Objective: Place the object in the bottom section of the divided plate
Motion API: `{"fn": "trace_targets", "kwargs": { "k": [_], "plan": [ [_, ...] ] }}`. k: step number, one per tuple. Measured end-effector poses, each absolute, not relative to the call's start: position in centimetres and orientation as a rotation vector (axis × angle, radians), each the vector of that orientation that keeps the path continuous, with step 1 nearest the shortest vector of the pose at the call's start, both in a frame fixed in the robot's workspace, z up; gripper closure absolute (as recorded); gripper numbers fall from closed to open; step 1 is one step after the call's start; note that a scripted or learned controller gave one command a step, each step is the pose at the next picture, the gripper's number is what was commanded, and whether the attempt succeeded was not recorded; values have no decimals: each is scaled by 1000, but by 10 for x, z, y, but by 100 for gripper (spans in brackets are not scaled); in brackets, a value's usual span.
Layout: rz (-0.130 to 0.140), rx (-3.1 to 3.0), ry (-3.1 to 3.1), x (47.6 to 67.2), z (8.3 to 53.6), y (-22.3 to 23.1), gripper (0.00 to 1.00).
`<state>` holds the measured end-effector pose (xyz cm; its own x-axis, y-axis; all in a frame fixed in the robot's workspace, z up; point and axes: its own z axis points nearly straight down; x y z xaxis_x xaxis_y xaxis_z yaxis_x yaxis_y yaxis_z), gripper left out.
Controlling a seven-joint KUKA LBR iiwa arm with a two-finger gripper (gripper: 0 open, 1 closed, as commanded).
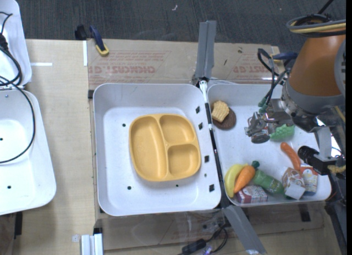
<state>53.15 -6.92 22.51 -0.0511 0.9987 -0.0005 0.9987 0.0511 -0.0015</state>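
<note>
The divided plate (164, 147) lies bare in the left bin (104, 138). The tool (259, 129) hangs over the right bin's middle; whether anything is gripped cannot be told. Picking and placing are judged outstanding, and no object can be singled out.

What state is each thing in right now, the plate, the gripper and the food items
divided plate: upright in the left bin, all sections bare
gripper: over the right bin, nothing seen between its fingers
waffle cookie: lying flat
carrot: lying against the banana
green bottle: on its side
</note>
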Motion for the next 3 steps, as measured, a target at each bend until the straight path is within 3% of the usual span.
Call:
{"fn": "trace_targets", "kwargs": {
  "k": [1,2,3],
  "plan": [
    [6,-2350,-2083,597,190,-9,100],
    [6,-1961,-2451,563,190,52,100],
    [4,-1676,-2657,582,191,96,100]
  ]
}}
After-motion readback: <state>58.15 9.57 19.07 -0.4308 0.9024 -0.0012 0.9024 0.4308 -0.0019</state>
